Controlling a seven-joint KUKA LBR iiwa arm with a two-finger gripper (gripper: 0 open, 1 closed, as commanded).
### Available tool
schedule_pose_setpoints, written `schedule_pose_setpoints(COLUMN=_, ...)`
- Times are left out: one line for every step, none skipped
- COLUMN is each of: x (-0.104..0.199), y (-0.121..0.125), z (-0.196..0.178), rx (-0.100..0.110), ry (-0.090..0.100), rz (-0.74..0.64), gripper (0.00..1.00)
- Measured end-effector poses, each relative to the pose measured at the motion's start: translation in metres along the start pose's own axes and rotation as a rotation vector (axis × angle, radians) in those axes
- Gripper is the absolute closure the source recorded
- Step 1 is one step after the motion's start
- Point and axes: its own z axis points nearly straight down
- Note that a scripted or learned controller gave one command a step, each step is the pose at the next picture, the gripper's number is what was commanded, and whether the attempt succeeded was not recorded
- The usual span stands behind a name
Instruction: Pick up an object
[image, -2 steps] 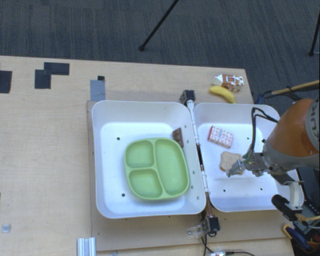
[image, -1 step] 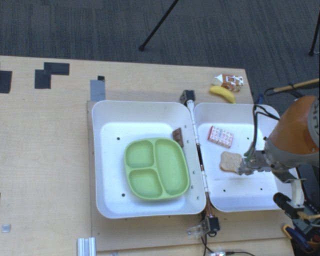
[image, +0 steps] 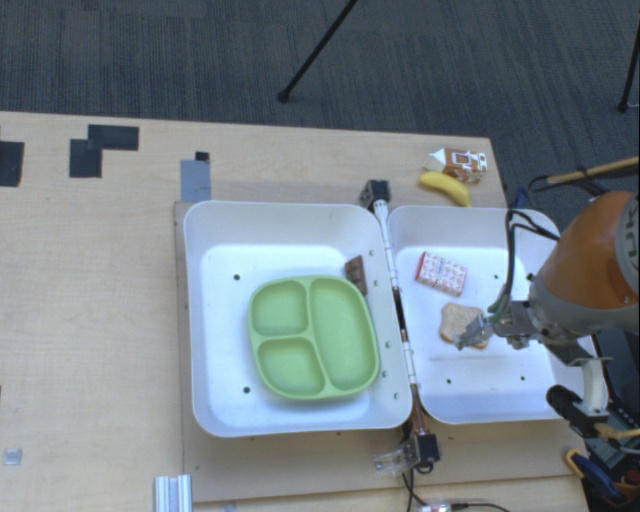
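Observation:
A tan slice of toast (image: 458, 321) lies in the right bin (image: 470, 395), near its middle. My gripper (image: 474, 335) is low over the toast's right edge, reaching in from the right, and its tips touch or overlap that edge. A red-and-white patterned packet (image: 441, 272) lies farther back in the same bin. A green divided plate (image: 312, 337) sits in the left bin (image: 215, 330), with a small brown piece (image: 354, 268) by its far right corner.
On the bench behind the right bin lie a yellow banana (image: 444, 186) and a small orange-and-white carton (image: 462, 160). The grey and orange arm (image: 590, 280) covers the right bin's right side. A metal divider (image: 392, 290) runs between the bins.

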Motion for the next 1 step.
schedule_pose_setpoints(x=0.0442, y=-0.0057, z=0.0319, rx=0.012, ry=-0.001, rz=0.008, gripper=0.0)
